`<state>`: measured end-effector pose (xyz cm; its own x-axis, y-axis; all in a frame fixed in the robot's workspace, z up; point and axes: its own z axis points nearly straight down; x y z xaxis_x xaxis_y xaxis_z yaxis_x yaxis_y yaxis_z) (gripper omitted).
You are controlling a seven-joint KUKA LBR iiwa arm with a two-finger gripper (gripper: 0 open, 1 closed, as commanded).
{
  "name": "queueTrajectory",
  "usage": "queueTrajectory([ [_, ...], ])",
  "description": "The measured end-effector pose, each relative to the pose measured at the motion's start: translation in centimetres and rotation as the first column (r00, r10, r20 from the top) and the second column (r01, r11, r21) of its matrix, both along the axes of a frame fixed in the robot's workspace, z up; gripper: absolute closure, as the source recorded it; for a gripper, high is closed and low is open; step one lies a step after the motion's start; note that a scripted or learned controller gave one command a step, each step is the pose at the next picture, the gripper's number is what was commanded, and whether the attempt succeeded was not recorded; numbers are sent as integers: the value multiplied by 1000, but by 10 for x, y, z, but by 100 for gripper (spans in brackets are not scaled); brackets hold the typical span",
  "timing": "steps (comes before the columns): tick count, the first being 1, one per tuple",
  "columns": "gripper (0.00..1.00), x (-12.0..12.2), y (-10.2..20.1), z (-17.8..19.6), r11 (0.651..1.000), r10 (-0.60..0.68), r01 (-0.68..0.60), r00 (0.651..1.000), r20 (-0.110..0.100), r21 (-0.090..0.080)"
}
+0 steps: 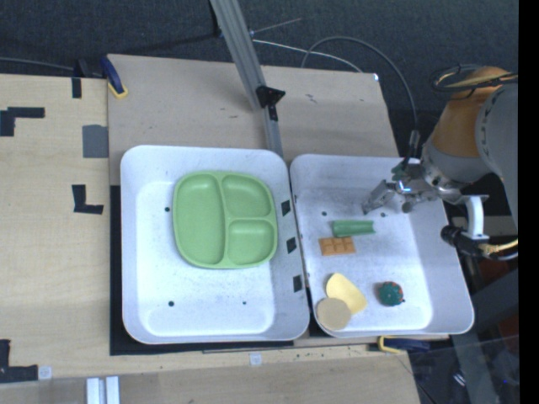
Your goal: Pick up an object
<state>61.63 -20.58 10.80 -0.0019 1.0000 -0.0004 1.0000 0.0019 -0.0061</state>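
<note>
A green divided plate (225, 219) lies in the left bin (143, 251), well left of the fingers (381, 202). In the right bin (438, 310), a green block (352, 226) sits just below the fingers, which stand spread apart, holding nothing; an orange waffle (337, 245) lies lower.

Two white bins (152, 310) sit on a pale wood surface (50, 259); the left one holds a light green divided plate (225, 219); the right one holds a dark green stick (352, 227), an orange waffle-patterned block (337, 246), a yellow piece (346, 291), a tan disc (333, 313) and a teal ball (389, 293) with a red spot.
</note>
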Motion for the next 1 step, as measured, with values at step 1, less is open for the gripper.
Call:
queueTrajectory([
  [1, 100, 1, 0, 14, 1000, 2, -2, 1000, 5, -1],
])
